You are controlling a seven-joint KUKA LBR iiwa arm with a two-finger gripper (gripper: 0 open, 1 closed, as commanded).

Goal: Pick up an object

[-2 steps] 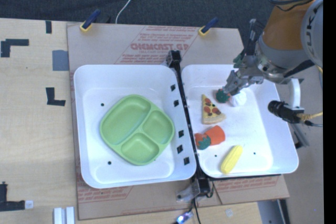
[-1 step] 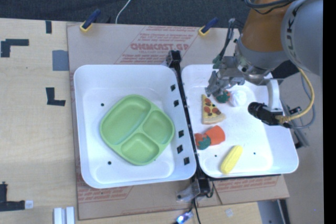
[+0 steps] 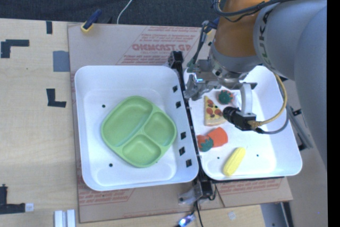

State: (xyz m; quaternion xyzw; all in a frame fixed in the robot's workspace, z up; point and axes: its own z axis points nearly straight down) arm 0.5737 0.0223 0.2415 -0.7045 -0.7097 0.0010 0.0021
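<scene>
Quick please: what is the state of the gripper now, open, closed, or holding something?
Gripper: cannot be told; it hangs over the right bin, above the pizza slice.

A wooden bench (image 3: 32, 130) with black tape marks (image 3: 53, 98) at the left of the frame carries a brown cardboard sheet (image 3: 154, 45), and a blue-and-yellow clamp (image 3: 91, 20) sits at its upper left corner.

You see pale green divided plate (image 3: 139, 131) in white left bin (image 3: 90, 82); yellow corn (image 3: 234, 161), orange-red tomato (image 3: 213, 139), pizza slice (image 3: 213, 111) with red dots in white right bin (image 3: 281, 167).
</scene>
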